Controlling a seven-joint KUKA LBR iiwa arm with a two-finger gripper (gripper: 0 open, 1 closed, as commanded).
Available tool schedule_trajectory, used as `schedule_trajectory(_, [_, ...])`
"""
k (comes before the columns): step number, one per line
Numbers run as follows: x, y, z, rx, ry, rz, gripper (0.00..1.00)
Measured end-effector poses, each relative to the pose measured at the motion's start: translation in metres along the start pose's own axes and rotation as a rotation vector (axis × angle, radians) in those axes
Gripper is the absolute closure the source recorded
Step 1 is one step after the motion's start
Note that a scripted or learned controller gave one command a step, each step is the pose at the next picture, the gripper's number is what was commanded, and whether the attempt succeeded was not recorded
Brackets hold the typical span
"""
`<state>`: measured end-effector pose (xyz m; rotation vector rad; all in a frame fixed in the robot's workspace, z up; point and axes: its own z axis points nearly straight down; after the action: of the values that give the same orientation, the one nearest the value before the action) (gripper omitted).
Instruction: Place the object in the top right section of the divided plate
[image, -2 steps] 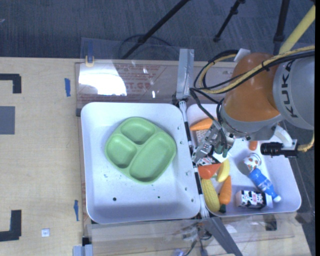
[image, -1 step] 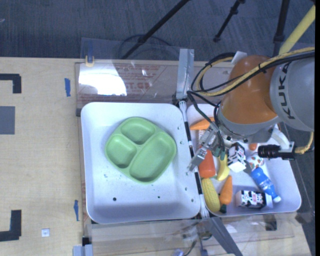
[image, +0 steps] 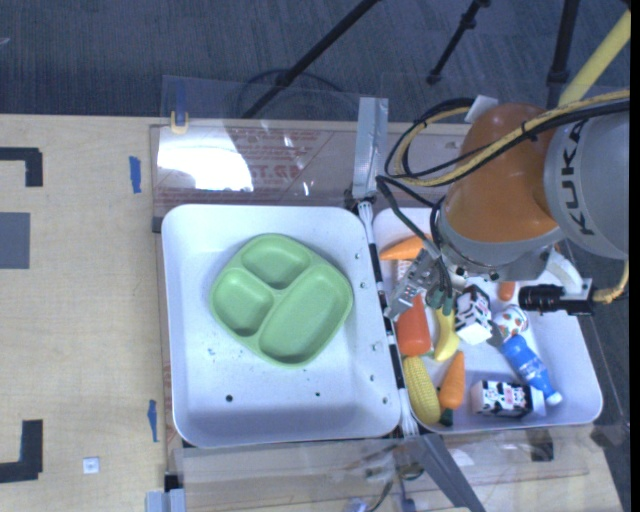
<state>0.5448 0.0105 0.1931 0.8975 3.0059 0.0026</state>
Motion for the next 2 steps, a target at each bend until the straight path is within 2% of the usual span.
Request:
schedule_trajectory(1, [-0.061,-0.043,-0.012,0.001,-0.001,-0.067,1.00])
schedule_trajectory(2, [0.027,-0.003,-0.008,0.003,0.005,-0.050,1.00])
